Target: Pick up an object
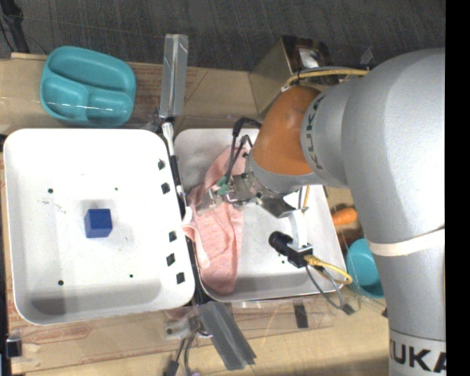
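gripper [219,192] low in right bin [254,288], at pink cloth [219,237] | finger state: cannot tell | blue cube [99,222] in left bin [31,163]

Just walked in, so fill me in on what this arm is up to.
The grey arm reaches into the right bin, its pincer down at the pink cloth heaped along that bin's left side. Whether it has a grip cannot be told. A blue cube sits alone in the left bin.
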{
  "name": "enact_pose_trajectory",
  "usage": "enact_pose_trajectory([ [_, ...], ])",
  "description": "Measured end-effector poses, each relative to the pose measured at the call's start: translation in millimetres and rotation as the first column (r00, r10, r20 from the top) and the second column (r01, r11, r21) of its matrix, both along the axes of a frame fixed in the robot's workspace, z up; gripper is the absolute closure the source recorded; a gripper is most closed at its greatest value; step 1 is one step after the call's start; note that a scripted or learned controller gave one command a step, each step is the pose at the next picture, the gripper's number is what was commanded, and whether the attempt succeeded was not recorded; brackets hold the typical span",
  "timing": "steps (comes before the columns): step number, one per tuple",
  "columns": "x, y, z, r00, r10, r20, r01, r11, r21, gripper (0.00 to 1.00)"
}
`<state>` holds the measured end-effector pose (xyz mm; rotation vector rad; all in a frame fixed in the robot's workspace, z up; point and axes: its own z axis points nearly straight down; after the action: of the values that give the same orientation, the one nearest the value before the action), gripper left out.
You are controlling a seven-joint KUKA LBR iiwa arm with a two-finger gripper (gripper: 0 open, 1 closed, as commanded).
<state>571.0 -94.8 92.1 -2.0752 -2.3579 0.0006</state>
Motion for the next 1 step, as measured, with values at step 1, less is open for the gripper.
enact_pose_trajectory([
  [1, 0.4, -2.0, 10.2, 1.0, 0.002, 0.001, -0.002, 1.0, -0.002, 1.0],
])
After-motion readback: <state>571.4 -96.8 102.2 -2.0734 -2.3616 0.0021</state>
